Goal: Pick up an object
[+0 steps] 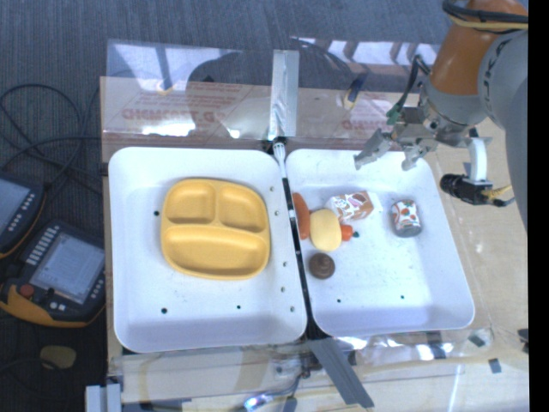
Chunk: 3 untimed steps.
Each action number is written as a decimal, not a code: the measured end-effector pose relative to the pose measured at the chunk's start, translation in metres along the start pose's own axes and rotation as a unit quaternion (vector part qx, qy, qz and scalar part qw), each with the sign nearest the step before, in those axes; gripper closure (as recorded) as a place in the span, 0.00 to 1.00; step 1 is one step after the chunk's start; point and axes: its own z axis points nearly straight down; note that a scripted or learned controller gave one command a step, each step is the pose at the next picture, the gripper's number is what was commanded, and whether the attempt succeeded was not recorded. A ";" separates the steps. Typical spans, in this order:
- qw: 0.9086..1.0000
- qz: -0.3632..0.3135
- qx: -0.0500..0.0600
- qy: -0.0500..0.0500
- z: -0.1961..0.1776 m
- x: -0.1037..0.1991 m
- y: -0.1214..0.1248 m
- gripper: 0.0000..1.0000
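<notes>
The bench is carrying two shallow white bins side by side, the left bin [129, 256] and the right bin [446, 307], with a clear plastic wall [197, 101] standing behind them. The floor around is showing a dark grey carpet [69, 33], and a teach pendant [60, 273] with its black cables is lying at the left of the bench.

In the left bin a yellow divided tray [214, 227] is lying flat, with three compartments.

In the right bin several small things are sitting. An orange carrot-like piece [301, 215] is lying just beside the left wall of this bin, and its long axis is running from the far side toward the near side. A pale yellow rounded object [324, 229] is touching it. A small packet with red and white print [352, 205] is lying just behind the yellow one, tilted. A dark brown round piece [322, 266] is sitting near the front of them. A small can with a red label [406, 217] is lying apart, more to the right, with its long axis running nearly far to near.

The gripper [397, 151] is hanging over the far edge of the right bin, with its fingers spread apart and holding nothing.
</notes>
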 end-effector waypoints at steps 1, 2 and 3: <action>1.000 0.001 -0.003 0.000 0.096 0.015 -0.071 0.00; 1.000 0.009 0.019 -0.002 0.120 0.038 -0.006 0.00; 1.000 0.009 0.018 -0.005 0.112 0.034 -0.006 1.00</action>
